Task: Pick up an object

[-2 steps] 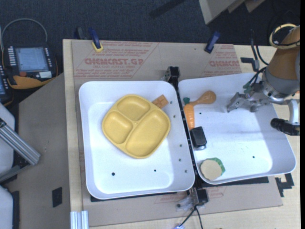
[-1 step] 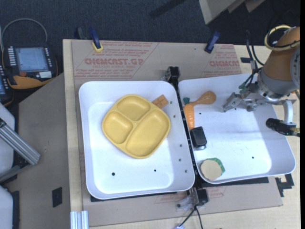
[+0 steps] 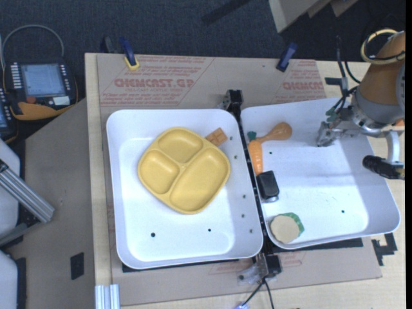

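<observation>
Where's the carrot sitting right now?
The carrot lies in the right bin, against its left wall, just above the small black block and beside the wooden spoon.

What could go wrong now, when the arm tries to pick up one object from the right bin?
The carrot, black block and round sandwich lie along the right bin's left wall, so a finger may strike the wall. The carrot lies close to the wooden spoon; a grasp might nudge both. The gripper is far from them.
</observation>
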### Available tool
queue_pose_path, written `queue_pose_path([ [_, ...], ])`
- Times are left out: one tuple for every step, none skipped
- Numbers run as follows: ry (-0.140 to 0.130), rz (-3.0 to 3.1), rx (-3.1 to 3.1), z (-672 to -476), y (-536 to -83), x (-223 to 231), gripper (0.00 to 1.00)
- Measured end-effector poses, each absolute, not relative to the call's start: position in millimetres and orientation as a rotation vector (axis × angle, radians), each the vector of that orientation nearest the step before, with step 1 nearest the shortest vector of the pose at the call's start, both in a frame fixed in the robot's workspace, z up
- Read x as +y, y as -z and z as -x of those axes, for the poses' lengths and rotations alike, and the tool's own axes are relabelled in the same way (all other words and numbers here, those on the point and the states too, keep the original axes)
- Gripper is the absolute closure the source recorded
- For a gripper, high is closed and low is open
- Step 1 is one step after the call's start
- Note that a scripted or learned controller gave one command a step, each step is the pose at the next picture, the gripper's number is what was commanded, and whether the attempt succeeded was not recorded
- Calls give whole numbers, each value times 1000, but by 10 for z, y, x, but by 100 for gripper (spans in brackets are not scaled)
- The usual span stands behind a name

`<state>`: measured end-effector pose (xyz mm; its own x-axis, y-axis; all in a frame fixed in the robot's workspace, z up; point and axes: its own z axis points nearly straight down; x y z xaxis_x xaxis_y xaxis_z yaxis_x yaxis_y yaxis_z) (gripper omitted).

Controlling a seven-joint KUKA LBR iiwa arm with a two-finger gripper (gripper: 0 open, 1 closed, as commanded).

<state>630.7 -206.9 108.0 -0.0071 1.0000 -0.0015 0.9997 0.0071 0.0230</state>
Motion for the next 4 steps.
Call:
queue_pose_path([
  [-4,-2215,2219,-6266,-1580,-1998,100],
  [-5,-2214,2217,-6284,-2127,-2003,100],
  [-1,-2218,2228,-6063,-2231,-1500,100],
  [-2,-2216,2231,-5947,-2328,-941,100],
])
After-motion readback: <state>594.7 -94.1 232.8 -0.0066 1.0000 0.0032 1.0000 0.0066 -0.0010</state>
